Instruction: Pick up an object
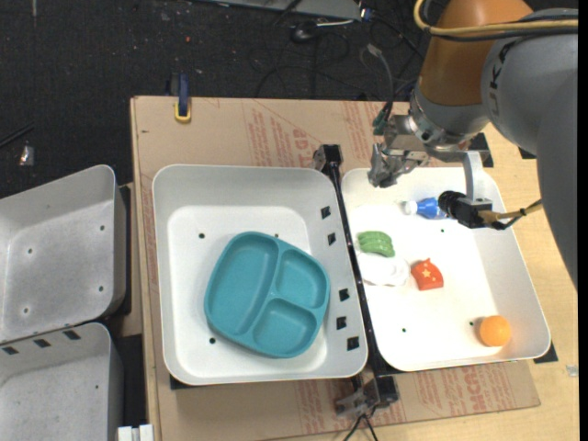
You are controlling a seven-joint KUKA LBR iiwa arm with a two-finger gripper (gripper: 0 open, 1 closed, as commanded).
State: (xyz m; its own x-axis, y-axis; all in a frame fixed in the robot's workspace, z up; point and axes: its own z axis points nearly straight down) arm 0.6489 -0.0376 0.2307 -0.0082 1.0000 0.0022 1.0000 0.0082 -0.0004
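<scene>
Nearest us, one orange ball [494,331] sits in the near corner of the right bin [459,324]. Across in the left bin [184,246], one teal tray [266,294], all alone. Further in on the right: one red piece [427,275], one white piece [386,271] just beside it, one green piece [375,243] right against the white one, then one blue piece [428,209]. That's five small things, two bins, one bench [230,127]. And at the far end the hand [390,168] hangs over the right bin's far left corner, nothing visibly in it. Apart or together, I can't tell. Best bet, I'd say, is the green or blue piece, both near. Come straight down on one alone, clear of the bin wall, and close around its middle.
</scene>
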